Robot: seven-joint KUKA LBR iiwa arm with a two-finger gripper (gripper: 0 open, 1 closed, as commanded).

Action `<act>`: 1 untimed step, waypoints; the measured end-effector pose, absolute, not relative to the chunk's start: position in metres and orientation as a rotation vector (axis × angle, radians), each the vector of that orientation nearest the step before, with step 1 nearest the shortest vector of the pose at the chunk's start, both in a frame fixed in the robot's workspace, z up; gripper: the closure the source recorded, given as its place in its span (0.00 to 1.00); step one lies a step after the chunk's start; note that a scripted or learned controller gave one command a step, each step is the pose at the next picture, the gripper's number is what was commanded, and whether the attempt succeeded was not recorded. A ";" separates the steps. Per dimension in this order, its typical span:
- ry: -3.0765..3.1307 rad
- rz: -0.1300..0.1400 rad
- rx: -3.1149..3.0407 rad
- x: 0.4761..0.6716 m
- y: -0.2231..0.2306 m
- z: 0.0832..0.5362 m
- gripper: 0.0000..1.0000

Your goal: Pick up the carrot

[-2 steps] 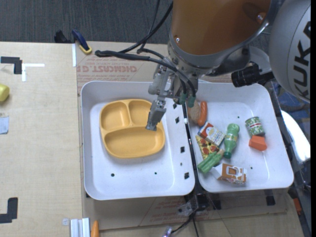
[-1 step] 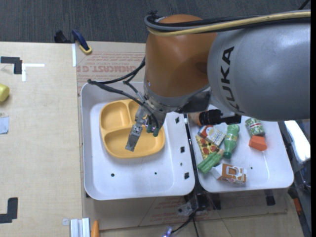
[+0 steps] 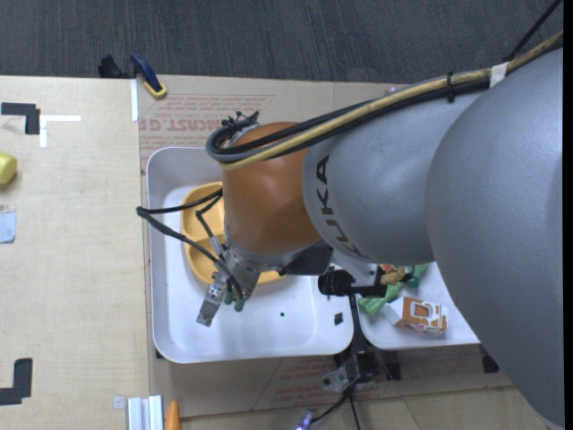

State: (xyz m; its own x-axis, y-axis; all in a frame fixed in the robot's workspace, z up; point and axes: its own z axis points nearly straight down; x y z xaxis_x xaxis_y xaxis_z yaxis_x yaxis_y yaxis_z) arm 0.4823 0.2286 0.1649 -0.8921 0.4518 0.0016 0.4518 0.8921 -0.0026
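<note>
Hanging in the bin [image 3: 170,330] with the yellow dish [image 3: 199,240], gripper [image 3: 222,305], fingers parted and empty; apparent carrot [image 3: 395,279] lies well apart toward the view's right, in the other bin [image 3: 421,337].

One fixed camera looks down at a slant from above the tabletop [image 3: 72,267], taking in both white bins [image 3: 170,312]. It sits close enough that the arm [image 3: 421,177], reaching in from the right, looms large and covers much of them.
</note>
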 end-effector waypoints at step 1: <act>-2.982 -0.008 -1.015 0.482 0.228 0.094 0.00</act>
State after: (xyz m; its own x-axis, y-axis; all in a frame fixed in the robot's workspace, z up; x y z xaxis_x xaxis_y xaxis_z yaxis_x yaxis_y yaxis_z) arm 0.4816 0.2279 0.0940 -0.7923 0.6100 -0.0064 0.6100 0.7924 0.0072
